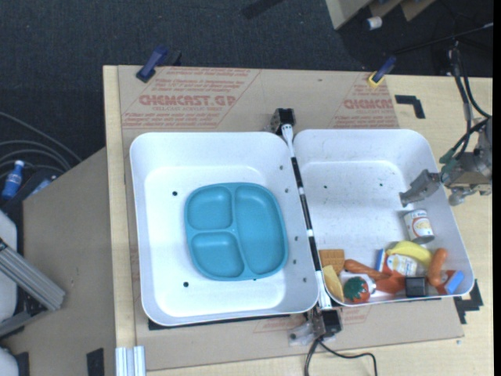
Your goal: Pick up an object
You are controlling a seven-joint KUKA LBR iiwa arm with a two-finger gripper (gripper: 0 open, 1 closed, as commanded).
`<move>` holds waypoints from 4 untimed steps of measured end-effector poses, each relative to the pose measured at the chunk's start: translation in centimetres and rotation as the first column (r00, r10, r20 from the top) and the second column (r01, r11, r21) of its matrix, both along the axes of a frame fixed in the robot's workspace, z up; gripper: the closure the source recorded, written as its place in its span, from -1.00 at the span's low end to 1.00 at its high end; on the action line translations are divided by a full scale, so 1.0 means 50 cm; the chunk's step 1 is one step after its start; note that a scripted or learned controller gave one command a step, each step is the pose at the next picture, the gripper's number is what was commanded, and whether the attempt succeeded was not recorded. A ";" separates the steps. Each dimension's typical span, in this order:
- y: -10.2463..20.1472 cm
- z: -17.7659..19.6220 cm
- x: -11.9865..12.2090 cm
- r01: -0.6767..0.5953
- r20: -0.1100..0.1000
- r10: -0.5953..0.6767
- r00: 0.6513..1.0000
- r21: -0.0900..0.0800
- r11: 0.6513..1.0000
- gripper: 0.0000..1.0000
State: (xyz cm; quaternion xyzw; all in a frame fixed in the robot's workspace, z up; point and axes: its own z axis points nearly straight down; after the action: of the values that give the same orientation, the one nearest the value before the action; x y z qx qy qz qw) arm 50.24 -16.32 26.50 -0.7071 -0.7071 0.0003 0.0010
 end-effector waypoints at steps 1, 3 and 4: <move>-0.044 -0.328 -0.035 -0.005 0.011 0.005 1.000 0.002 1.000 -1.00; -0.052 -0.302 -0.031 0.000 0.023 0.001 1.000 -0.009 1.000 -1.00; -0.077 -0.361 0.126 -0.001 0.002 0.001 1.000 -0.001 1.000 -1.00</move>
State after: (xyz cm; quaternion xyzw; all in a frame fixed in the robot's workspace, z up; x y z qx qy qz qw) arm 56.52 -20.15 8.46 -0.7068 -0.7074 -0.0001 -0.0001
